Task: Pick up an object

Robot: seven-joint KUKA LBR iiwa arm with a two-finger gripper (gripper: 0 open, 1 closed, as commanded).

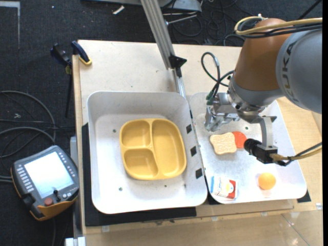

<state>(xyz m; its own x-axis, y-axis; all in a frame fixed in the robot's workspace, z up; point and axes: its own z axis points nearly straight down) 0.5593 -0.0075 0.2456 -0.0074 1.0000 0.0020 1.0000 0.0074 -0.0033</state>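
Toast (223,144) looks like my nearest candidate: a tan, slice-shaped piece with a matte, porous-looking face, lying flat in the right bin (287,186) just below the gripper (214,121). A flat red disc (240,138) lies beside it, its near edge seeming to touch or tuck under the toast; I cannot tell which. From this slant I cannot tell how the gripper stands, since the metal wrist block hides its tips. It hangs over the bin's upper left part, close to the divider between the bins, and I see nothing held in it.

Lower in the same bin sit a small orange ball (266,181), round and smooth, well apart from the toast, and a white carton (224,188) with red and blue print, lying against the near rim. I judge the loose scatter is deliberate, so that each piece offers a clear approach; the ball stands most alone, while the toast and disc crowd one another.

A black bracket (260,151) on the arm (279,65) hangs over the bin just right of the disc, with yellow cable running off it.

The left bin (102,152) holds a yellow tray (152,148), glossy plastic, rounded, with three compartments. Both bins rest on the pale desk (118,65).
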